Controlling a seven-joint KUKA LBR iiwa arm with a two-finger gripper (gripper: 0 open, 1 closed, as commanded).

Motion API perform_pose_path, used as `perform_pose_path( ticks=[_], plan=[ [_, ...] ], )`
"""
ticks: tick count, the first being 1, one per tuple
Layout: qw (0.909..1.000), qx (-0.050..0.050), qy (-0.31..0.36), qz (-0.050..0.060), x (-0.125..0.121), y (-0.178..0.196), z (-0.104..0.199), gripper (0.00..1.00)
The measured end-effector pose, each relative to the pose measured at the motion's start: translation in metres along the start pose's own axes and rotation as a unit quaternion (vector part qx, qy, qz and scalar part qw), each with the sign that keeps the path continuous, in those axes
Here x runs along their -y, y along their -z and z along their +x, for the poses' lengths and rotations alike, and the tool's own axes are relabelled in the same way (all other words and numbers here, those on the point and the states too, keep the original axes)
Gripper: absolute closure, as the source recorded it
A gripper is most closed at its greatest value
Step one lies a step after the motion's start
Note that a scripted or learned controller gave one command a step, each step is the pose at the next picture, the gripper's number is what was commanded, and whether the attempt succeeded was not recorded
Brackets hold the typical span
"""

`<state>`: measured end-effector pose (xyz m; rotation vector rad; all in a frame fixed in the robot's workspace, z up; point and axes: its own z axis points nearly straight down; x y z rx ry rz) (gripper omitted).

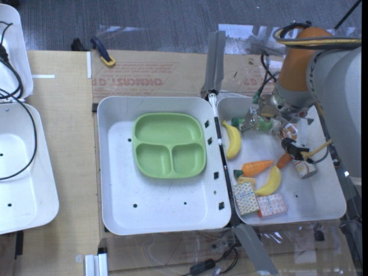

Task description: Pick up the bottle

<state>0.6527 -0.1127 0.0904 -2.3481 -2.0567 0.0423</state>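
Note:
A small green bottle [265,124] lies at the far side of the right bin [322,206], partly covered by the arm's wrist. My gripper [252,118] is low in that bin's far-left part, right beside the bottle's left end and just right of a yellow banana [232,140]. The wrist hides whether gripper and bottle touch. The grey arm with its orange band [299,62] reaches in from the upper right.
The right bin also holds a second banana [270,181], a carrot [257,167], two small patterned boxes [245,199] [271,206] and small packets [303,168] on the right. A green divided plate [169,144] lies in the left bin [115,200].

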Motion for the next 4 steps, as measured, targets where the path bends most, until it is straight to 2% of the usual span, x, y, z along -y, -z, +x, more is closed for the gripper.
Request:
perform_pose_path(
  ticks=[1,2,3,4],
  plan=[
    [1.0,0.001,0.002,0.005,0.002,0.005,-0.001,1.0],
    [1.0,0.001,0.001,0.006,0.002,0.004,-0.002,0.0],
    [0.993,-0.001,-0.118,0.007,0.005,-0.007,0.012,0.0],
    [0.9269,-0.003,-0.374,0.03,0.011,-0.009,0.021,0.0]
  ],
)
